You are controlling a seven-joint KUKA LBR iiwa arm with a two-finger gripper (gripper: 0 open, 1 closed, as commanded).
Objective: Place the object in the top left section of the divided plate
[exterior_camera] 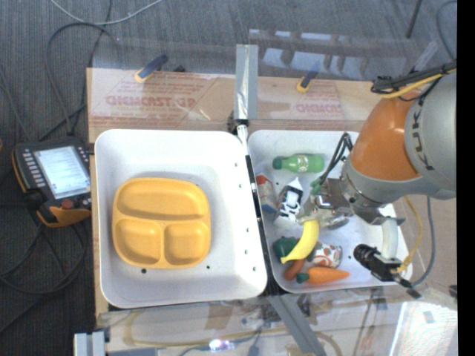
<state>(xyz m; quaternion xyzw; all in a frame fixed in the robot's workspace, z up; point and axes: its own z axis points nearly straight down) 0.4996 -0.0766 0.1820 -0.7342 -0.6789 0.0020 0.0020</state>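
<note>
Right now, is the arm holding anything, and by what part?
Cannot be told: the tool sits low over the right bin, beside the banana, with nothing visibly gripped.

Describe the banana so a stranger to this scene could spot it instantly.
Start at the right-hand white bin, the one the grey and orange arm reaches into. Near its front middle lies the banana, just above an orange carrot and beside a green vegetable. It is the bin's one curved, bright yellow thing.

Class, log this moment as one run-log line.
arm: over right bin | gripper: above yellow plastic banana | yellow divided plate: left bin, nothing placed
</note>
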